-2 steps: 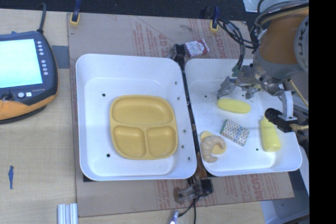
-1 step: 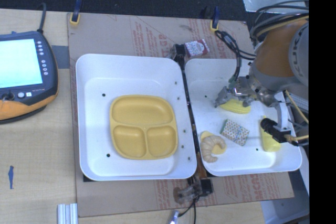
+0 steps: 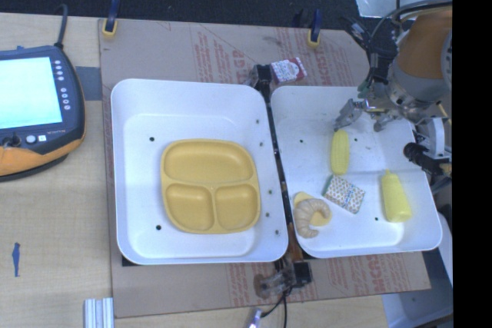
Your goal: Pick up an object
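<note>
In the right bin lie a yellow corn cob, a small patterned packet, a yellow bottle-shaped toy and a tan croissant. My gripper hangs over the bin's far part, just above and to the right of the corn cob's upper end. Its two fingers are spread open with nothing between them. The left bin holds a yellow divided plate.
A teach pendant lies on the bench at the far left. A red and white packet sits behind the bins near their shared edge. Blue clamps hold the cardboard at the back. The arm's cables hang at the right.
</note>
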Robot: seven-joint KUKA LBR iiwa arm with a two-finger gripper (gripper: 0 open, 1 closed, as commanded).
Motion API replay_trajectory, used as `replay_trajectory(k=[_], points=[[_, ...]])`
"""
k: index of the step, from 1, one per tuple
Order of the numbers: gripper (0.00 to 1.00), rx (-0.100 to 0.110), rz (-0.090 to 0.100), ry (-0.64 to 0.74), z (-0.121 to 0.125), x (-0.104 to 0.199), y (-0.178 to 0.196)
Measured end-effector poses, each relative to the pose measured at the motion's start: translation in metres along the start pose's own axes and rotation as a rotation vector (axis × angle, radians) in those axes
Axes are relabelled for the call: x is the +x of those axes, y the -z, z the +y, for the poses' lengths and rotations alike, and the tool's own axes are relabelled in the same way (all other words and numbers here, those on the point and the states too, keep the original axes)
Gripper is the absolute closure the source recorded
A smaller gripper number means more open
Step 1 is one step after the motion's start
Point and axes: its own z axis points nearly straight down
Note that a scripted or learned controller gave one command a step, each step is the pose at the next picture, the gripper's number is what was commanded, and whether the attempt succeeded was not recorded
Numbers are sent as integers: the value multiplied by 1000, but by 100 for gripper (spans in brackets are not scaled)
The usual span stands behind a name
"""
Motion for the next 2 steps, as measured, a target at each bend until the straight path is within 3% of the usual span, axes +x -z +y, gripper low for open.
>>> replay_trajectory(k=[1, 2], points=[[0, 3, -1, 2, -17, 16, -46], [0, 4, -1, 7, -36, 53, -46]])
